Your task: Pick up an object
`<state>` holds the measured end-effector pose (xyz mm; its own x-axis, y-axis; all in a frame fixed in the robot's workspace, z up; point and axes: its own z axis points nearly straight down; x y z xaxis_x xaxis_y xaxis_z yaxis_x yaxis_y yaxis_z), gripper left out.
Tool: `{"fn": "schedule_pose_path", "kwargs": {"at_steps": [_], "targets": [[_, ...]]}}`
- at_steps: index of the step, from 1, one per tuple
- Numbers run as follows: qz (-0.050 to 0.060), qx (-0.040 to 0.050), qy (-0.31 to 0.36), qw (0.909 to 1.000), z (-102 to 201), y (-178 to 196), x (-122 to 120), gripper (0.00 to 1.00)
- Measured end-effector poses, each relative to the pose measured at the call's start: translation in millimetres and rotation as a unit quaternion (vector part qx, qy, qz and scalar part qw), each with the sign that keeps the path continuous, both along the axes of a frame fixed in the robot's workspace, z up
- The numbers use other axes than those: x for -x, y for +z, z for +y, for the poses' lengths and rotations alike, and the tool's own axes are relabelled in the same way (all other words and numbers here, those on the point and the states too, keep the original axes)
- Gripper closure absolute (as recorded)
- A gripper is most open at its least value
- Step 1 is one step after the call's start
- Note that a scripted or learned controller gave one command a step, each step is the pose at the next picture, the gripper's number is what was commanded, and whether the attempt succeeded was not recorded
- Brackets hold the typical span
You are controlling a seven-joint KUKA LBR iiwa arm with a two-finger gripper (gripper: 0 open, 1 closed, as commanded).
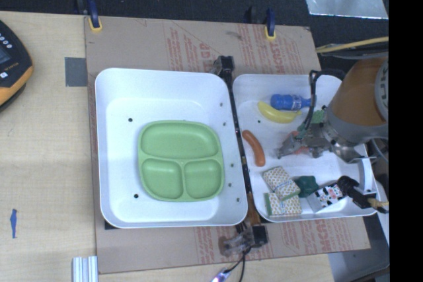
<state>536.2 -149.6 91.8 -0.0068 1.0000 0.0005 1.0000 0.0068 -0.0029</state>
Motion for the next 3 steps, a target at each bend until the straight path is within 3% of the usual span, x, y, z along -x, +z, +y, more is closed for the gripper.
{"fn": "schedule_pose_path", "kwargs": {"at_steps": [1, 2, 3], "targets": [[0.0, 0.0, -0.001, 1.0, 2.8, 0.3, -68.6, 0.0], [0.001, 0.0003, -0.001, 1.0, 4.5, -0.3, -25.6, 0.0], [0.001, 0.0006, 0.0, 1.0, 3.6, 10.6, -25.9, 1.0]]}}
